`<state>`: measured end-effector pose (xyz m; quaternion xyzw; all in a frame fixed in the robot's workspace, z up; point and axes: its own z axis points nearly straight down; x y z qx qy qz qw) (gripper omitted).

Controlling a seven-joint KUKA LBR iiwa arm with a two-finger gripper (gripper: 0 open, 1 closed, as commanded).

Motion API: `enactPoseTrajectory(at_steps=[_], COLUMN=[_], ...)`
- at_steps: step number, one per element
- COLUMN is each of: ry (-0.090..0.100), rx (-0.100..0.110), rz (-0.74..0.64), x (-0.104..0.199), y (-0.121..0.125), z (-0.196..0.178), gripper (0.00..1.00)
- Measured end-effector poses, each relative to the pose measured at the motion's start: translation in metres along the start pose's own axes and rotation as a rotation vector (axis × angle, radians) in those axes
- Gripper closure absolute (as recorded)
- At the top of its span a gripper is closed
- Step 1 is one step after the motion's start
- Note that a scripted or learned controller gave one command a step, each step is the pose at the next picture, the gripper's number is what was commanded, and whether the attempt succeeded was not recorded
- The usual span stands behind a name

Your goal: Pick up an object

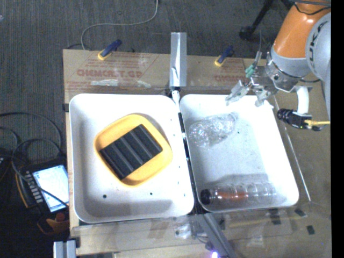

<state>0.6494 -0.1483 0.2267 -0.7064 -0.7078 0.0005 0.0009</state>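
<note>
Claw (249, 93) hangs over the far rim of the right bin (285, 160), fingers apart, nothing between them; high and off to the edge, so prob. staging for a descent, not yet committed to a target. Nearest candidate: crumpled clear wrap (211, 130), just below/left of claw, mid-bin. Clear bottle (239, 193) lies on its side against the near wall; awkward reach. Left bin (80, 160) holds yellow tray (134, 148) w/ black ribbed insert, well apart from claw.

Bins (80, 112): 2, white; yellow-and-black tray (133, 149): 1; crumpled clear wrapper (210, 129): 1; clear plastic bottle (239, 192): 1; blue-and-yellow clamps (109, 49): 2; gripper (248, 92): 1
</note>
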Motion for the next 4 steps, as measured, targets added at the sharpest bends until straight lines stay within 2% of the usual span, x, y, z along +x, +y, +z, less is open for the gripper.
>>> enactPoseTrajectory(at_steps=[1, 2, 3, 4], ry=[-0.001, -0.003, -0.001, -0.008], rx=[0.0, -0.013, -0.015, -0.005], rz=[-0.032, -0.125, -0.124, -0.196], x=[0.037, 0.005, 0.005, 0.094], y=[-0.029, 0.001, 0.002, 0.02], z=[0.062, 0.135, 0.123, 0.04], gripper=[0.0, 0.0, 1.0, 1.0])
